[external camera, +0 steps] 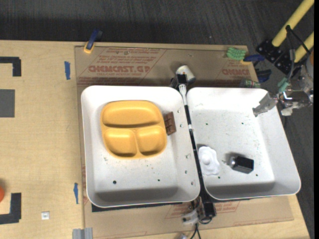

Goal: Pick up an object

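Bins sit side by side on the tan wooden tabletop (pixel 40 148): a shallow white plastic left bin (pixel 94 183) and a matching right bin (pixel 279 178), their inner rims touching. Taking the right bin as landmark, a small black boxy object (pixel 241 164) lies on its floor near the front edge, and a white crumpled lump (pixel 208 160) rests just beside it, against the wall shared with the left bin. A yellow three-compartment plastic tray (pixel 133 128) lies in the left bin, with a small brown block (pixel 169 123) touching its side nearest the right bin. The metal gripper (pixel 262 107) hangs over the right bin's far outer corner, well apart from the black object; I cannot tell how far its jaws are parted, and nothing shows between them.
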Motion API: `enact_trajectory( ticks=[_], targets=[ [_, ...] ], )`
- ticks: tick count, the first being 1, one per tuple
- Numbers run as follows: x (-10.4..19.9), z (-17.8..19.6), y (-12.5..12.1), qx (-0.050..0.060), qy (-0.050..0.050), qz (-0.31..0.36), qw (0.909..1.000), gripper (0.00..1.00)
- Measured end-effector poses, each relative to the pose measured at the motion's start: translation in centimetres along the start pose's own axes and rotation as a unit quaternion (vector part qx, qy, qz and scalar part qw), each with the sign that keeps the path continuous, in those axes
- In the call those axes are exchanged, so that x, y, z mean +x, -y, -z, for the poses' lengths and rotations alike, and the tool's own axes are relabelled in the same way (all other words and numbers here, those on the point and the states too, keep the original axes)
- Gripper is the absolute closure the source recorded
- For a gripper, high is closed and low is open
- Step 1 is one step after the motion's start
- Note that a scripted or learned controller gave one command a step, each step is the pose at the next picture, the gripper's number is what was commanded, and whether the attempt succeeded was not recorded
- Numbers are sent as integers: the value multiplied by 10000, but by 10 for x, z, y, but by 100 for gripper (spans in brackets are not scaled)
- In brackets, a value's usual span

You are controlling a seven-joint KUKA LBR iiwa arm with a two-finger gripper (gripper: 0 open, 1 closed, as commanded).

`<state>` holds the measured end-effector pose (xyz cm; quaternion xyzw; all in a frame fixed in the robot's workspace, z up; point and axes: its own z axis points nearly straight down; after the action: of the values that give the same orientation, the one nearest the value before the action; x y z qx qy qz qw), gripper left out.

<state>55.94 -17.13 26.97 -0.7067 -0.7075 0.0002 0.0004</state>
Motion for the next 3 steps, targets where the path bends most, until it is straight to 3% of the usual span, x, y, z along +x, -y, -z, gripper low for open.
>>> enact_trajectory(
  ticks=[1, 2, 3],
  targets=[
    [-5, -172, 9, 9, -2, -1197, 9928, 0],
    [-10, -184, -63, -9, -10, -402, 9992, 0],
    [56, -185, -64, 5, -7, -239, 9997, 0]
  ],
)
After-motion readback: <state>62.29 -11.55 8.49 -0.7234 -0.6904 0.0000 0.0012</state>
